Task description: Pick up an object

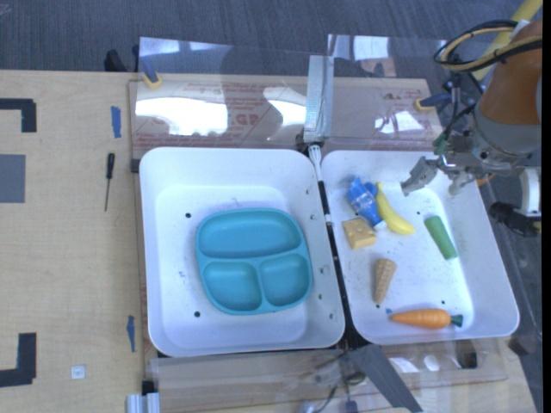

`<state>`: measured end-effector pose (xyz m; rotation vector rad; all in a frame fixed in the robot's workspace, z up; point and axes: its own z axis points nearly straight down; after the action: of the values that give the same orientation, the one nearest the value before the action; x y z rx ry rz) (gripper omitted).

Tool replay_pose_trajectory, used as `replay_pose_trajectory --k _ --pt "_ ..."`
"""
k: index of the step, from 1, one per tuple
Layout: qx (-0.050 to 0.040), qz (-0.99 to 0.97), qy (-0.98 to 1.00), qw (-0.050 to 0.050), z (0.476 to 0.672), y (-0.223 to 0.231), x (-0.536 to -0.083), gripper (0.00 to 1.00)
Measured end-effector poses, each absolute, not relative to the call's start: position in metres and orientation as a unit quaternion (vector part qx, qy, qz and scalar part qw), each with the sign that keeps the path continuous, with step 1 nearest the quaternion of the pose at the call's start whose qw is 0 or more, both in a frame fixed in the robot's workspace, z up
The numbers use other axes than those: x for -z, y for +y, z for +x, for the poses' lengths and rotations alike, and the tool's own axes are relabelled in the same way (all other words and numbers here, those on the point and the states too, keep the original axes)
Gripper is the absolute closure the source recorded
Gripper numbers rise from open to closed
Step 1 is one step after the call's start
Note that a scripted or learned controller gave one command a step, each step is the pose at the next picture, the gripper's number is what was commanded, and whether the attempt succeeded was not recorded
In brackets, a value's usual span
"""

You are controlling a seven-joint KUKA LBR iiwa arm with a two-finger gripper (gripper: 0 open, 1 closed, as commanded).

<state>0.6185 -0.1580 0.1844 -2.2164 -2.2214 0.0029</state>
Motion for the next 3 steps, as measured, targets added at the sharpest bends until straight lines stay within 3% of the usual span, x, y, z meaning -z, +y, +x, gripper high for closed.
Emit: replay_pose_trajectory --k 1,2,3 --pt "-0.0001 -0.620 -0.784 0.000 0.667 -0.105 -0.140 0.00" --pt "0.0011 -0.559 -0.829 -0.002 0.646 -0.107 -0.086 0.00" --pt "0.0009 -0.559 -0.829 -0.001 0.647 -0.107 -0.095 1.00"
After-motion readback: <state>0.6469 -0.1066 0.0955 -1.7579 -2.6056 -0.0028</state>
